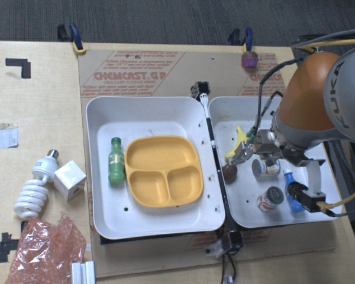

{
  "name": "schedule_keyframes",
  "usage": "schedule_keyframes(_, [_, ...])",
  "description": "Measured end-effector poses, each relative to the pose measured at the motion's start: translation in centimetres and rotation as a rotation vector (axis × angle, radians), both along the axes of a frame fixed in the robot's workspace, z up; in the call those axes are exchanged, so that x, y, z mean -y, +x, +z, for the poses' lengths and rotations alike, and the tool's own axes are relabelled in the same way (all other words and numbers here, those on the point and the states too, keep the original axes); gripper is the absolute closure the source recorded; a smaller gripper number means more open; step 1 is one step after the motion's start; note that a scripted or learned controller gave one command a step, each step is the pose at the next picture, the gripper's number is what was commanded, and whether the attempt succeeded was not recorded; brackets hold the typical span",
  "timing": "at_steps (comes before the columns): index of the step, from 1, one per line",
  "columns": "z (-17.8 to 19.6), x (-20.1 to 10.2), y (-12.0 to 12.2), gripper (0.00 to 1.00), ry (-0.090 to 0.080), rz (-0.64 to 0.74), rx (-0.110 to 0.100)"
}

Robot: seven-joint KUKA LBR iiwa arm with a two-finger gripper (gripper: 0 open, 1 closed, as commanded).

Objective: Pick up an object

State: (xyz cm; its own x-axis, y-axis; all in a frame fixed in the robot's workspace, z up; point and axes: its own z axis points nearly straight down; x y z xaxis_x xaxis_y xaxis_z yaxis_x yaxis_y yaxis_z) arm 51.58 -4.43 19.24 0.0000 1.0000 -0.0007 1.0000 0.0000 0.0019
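While low over the right bin (248,220), the tool (245,152) gives no clear view of its grip.

Light wooden bench (35,111), brown printed board (136,73) bearing two white bins (97,158), spiral bulb (34,191), white cube (70,179), pink crumpled plastic (44,253)

Sm. brown object (229,171) — right bin's (247,218) left edge.

A pale wooden bench (29,117) stands on dark grey carpet (165,7), with a brown board (136,70) clamped on top.
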Motion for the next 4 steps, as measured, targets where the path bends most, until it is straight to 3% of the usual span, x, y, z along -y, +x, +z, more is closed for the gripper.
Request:
schedule_keyframes(1, [0.0, 0.0, 0.0, 0.0, 0.0, 0.0, 0.0])
schedule_keyframes(2, [-8.7, 5.3, 3.0, 0.0, 0.0, 0.0, -0.001])
schedule_keyframes(3, [-10.0, 5.0, -3.7, 0.0, 0.001, -0.001, -0.002])
schedule_keyframes(4, [-10.0, 5.1, -3.8, 0.0, 0.001, -0.001, -0.001])
